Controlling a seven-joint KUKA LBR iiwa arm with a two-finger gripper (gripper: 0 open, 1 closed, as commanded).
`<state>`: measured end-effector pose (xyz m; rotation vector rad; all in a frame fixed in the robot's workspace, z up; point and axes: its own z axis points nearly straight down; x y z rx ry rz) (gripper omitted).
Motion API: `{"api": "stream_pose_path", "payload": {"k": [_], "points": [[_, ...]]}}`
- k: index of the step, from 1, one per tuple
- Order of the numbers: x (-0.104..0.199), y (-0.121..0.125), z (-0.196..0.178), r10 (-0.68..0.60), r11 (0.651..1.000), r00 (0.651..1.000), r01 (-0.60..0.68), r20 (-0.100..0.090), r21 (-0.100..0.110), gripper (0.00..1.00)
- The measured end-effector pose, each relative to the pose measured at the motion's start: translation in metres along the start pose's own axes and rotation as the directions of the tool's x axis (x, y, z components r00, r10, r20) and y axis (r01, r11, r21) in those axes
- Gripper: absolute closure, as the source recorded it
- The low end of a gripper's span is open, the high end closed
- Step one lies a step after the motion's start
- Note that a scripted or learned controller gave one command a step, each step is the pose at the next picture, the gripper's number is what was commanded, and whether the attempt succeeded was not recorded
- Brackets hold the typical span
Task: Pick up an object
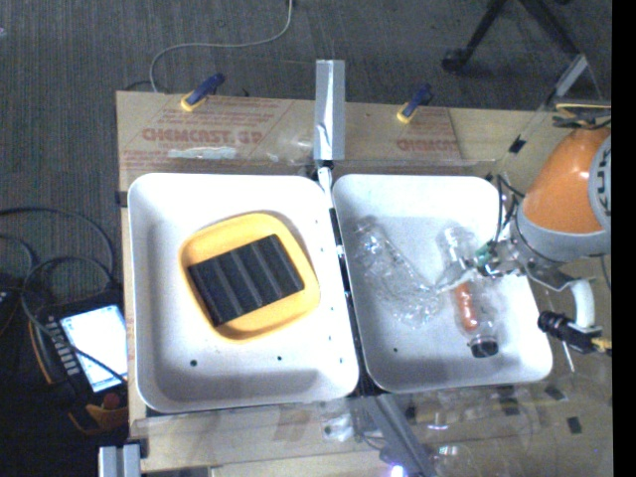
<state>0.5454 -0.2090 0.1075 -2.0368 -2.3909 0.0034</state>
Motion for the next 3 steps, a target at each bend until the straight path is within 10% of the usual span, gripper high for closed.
{"api": "stream_pose_path", "payload": {"k": [1, 2, 3], "points": [[0.002, -0.003, 0.014, 0.017, 1.0, 1.0, -0.017, 0.005, -0.016, 0.0], [0.002, -0.002, 0.005, 0.017, 1.0, 1.0, -0.017, 0.004, -0.019, 1.0], [0.045, 0.022, -0.082, 0.123, 0.992, 0.992, -0.123, 0.0, 0.0, 1.0]]}}
